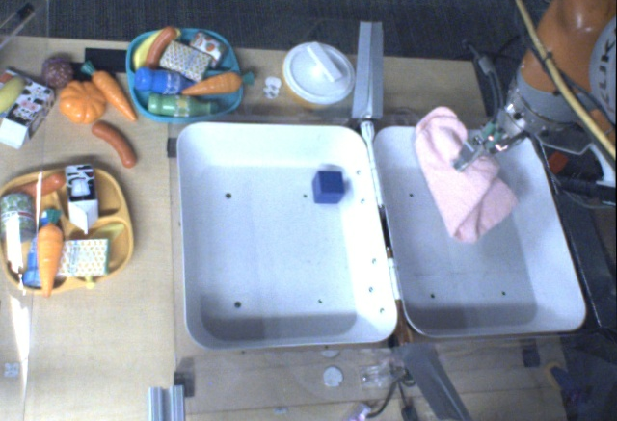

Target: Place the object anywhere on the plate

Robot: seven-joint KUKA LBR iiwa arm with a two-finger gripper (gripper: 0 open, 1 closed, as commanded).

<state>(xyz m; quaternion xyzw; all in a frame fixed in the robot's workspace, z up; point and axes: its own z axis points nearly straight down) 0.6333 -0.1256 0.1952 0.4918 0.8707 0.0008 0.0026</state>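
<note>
Tool (pixel 472 152) over pink cloth (pixel 463 180) in right bin (pixel 540 299)

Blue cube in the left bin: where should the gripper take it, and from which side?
Probably straight down from above, fingers closing on two opposite flat sides of the blue cube. It sits alone on the left bin floor, away from every wall.

Both bins showing plain white: left bin (pixel 260 313), right bin (pixel 501 303). Solid dark blue cube (pixel 329 186) sitting near the left bin's upper right corner. Pale pink cloth (pixel 463 183) lying toward the right bin's upper edge. Arm (pixel 578 24) appearing grey with an orange band. Beyond the bins, a blue bowl (pixel 183 74) and a yellow tray (pixel 66 231) are holding mixed orange, yellow and patterned items.
</note>
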